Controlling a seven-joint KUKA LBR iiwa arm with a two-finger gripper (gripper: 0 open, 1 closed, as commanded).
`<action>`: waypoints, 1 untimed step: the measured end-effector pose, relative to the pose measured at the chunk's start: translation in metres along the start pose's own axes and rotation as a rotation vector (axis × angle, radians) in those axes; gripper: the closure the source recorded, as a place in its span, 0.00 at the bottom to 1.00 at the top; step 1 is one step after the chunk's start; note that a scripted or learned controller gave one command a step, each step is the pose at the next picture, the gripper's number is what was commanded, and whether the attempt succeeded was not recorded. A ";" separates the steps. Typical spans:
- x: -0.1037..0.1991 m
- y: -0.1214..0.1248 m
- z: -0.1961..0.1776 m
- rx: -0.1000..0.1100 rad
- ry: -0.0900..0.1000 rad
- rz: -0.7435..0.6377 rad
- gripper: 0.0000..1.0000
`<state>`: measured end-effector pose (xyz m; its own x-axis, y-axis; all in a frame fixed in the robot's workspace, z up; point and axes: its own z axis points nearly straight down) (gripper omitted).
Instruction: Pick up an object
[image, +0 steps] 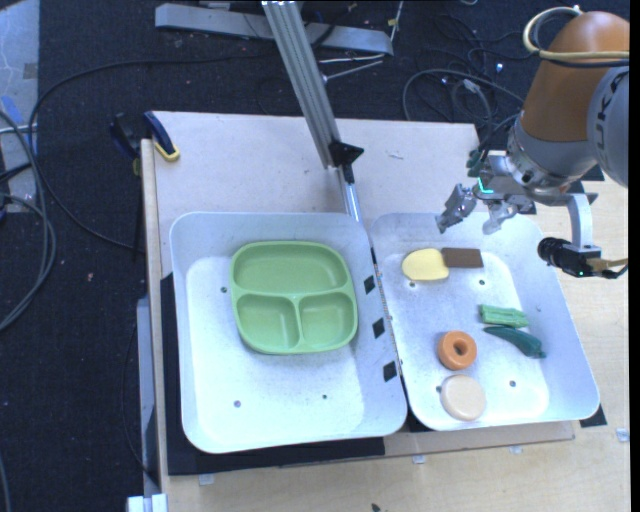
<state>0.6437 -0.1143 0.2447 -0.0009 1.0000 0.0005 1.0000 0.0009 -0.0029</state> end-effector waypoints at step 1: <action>0.000 0.001 -0.002 -0.004 -0.001 0.000 0.00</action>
